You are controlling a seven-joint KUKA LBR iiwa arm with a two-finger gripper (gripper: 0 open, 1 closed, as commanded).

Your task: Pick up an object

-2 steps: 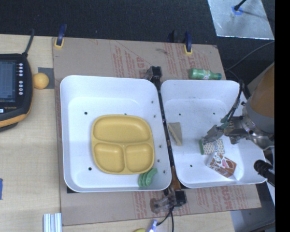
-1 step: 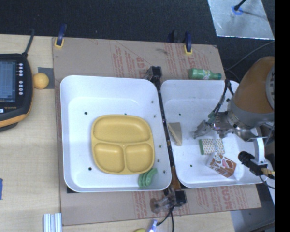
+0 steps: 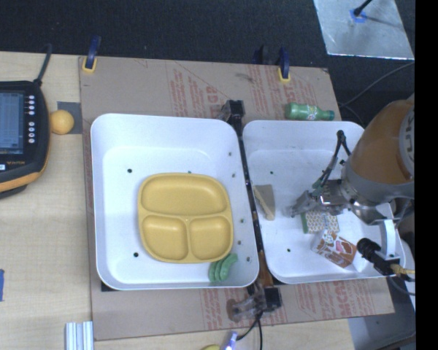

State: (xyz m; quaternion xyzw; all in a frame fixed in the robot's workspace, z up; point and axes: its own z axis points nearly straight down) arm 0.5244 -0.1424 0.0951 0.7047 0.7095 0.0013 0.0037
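My gripper (image 3: 310,204) is low in the right bin (image 3: 292,144), at the end of the grey and orange arm (image 3: 379,159) that comes in from the right. Just below and right of it lies a small patterned packet (image 3: 323,222) with a green edge, and further toward the bin's front a red-brown packet (image 3: 337,251). A tan wedge-shaped piece (image 3: 264,201) lies to the gripper's left near the bin's left wall. The gripper's dark metal parts blur together, and nothing shows clearly held.
The left bin (image 3: 102,195) holds a yellow divided plate (image 3: 184,217) and a small green object (image 3: 222,267) at its front right corner. A green bottle (image 3: 309,111) lies behind the right bin. A control pendant (image 3: 11,137) and a yellow ball (image 3: 61,122) sit far left.
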